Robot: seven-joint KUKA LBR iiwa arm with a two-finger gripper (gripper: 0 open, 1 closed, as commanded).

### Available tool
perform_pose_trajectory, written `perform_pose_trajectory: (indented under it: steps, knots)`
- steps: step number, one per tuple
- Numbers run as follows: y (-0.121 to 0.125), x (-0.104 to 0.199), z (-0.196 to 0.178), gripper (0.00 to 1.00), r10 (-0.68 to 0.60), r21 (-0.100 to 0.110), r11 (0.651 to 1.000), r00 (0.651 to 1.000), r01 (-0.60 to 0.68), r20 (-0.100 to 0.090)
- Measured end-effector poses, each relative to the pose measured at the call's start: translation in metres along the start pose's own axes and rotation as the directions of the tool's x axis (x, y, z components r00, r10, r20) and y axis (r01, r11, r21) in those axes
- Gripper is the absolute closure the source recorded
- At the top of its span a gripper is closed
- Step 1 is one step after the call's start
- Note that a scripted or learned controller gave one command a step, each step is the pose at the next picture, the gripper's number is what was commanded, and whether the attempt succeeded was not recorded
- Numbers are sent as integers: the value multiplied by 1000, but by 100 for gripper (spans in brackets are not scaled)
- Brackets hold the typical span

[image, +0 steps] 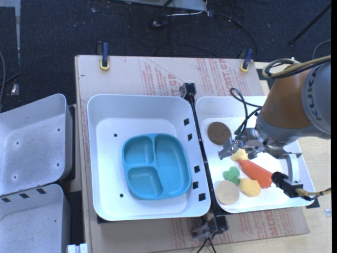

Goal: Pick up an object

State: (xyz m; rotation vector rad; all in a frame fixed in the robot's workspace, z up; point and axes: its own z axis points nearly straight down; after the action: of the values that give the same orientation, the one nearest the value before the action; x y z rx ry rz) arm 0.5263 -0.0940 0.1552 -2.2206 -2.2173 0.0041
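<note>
Hovering low in the right bin [210, 105], gripper [238, 151] over a yellow piece [240, 155]; grip state cannot be told. Orange carrot [256, 172] just beside, brown disc [218, 132] near. Left bin [100, 109] holds blue tray [156, 165]. Bench [131, 73] cardboard-topped.

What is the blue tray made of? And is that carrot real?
The blue tray looks like smooth molded plastic: one even color, rounded compartments, a soft sheen. The carrot looks like a toy, probably plastic or rubber, since its orange is flat and uniform with no skin marks, though the view is too small to be sure.
</note>
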Motion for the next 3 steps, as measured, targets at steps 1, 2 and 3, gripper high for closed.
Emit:
perform_pose_trajectory:
  steps: [1,2,3]
  knots:
    - [7,3,47,0,-1,0,1000,1000,1,0]
    - [8,3,35,100,1,-3,1000,1000,-1,1]
    - [18,1,-23,100,-4,-11,1000,1000,4,2]
